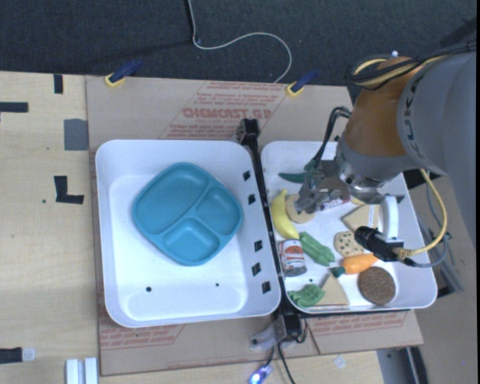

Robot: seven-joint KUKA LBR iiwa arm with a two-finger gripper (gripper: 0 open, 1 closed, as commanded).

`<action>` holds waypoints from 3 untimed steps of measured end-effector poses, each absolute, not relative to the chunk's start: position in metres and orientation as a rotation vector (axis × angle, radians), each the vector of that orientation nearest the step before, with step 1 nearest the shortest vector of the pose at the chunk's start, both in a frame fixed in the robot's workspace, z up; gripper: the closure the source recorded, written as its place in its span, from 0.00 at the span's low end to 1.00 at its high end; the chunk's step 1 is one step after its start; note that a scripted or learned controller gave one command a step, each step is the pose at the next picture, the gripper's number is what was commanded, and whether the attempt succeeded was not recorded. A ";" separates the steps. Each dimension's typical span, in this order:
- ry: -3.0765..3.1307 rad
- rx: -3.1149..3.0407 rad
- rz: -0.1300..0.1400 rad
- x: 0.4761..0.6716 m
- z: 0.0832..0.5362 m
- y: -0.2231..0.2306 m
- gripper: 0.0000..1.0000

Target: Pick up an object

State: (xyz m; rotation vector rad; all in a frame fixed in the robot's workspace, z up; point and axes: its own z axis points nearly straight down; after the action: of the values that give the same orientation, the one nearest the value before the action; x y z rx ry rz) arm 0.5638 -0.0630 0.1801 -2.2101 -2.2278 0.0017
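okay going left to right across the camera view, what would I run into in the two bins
Blue divided plate in the left bin → banana by the right bin's left wall → gripper → carrot → brown round cookie.

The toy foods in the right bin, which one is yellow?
The banana. It curves along the right bin's left side, and it alone is yellow; the carrot is orange and the pickle is green.
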 end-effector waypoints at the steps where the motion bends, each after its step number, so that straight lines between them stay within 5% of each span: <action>1: -2.227 -2.207 0.002 0.526 0.184 0.022 1.00; 2: -2.223 -2.224 -0.007 0.483 0.286 0.000 1.00; 3: -2.219 -2.218 0.010 0.517 0.208 0.005 1.00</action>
State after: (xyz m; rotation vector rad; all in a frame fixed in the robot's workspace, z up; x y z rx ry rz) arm 0.5171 0.0052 0.2078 -2.2178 -2.2188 0.0098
